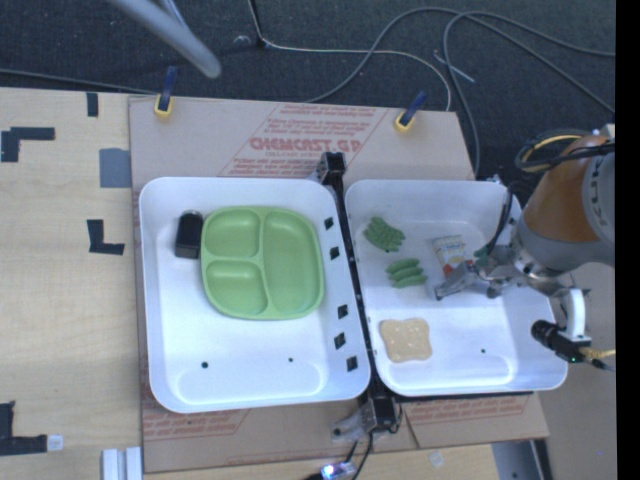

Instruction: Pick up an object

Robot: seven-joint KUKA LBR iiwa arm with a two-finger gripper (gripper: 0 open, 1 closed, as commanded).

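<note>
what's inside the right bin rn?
Right bin: two green pea pods, upper and lower, a small packet, a tan cracker. The hand reaches in beside the packet; whatever lies under hand and arm is covered.

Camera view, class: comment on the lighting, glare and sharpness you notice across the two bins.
In the camera view, light is even and soft; the white left bin and right bin look bright, nearly washed out; the green plate shows little glare; the gripper looks slightly blurred; a pale bar at top left is out of focus.
</note>
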